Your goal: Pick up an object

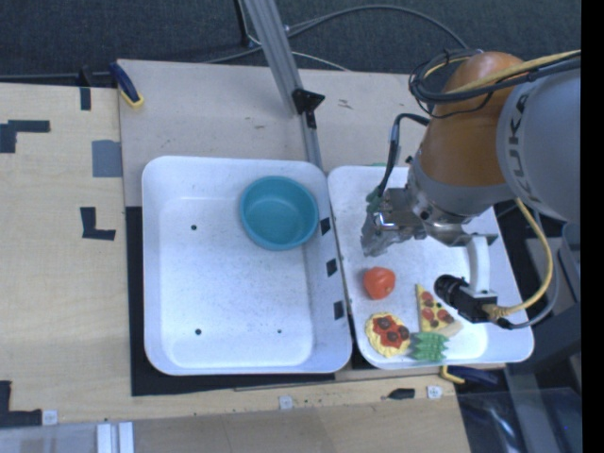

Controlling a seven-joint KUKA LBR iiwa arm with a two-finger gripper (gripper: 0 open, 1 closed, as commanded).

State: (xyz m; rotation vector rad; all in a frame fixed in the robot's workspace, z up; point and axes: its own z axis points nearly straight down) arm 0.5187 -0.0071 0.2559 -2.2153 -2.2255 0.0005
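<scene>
Camera view: the gripper (375,243) hangs over the right bin (351,189), just above the tomato (378,282), presumably lined up for a descent. Whether it is apart or together cannot be told. Nothing is visibly held. Pizza pieces (388,332) lie near the front wall. A bowl (278,212) sits in the left bin (179,281).

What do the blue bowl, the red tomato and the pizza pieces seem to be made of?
Blue bowl: probably plastic, smooth with a soft sheen and one even colour.
Tomato: likely moulded plastic or rubber toy food, uniform matte red.
Pizza pieces: also toy food by the look, plastic or rubber, with flat bright painted toppings. The view is too coarse to tell hard from soft.
</scene>
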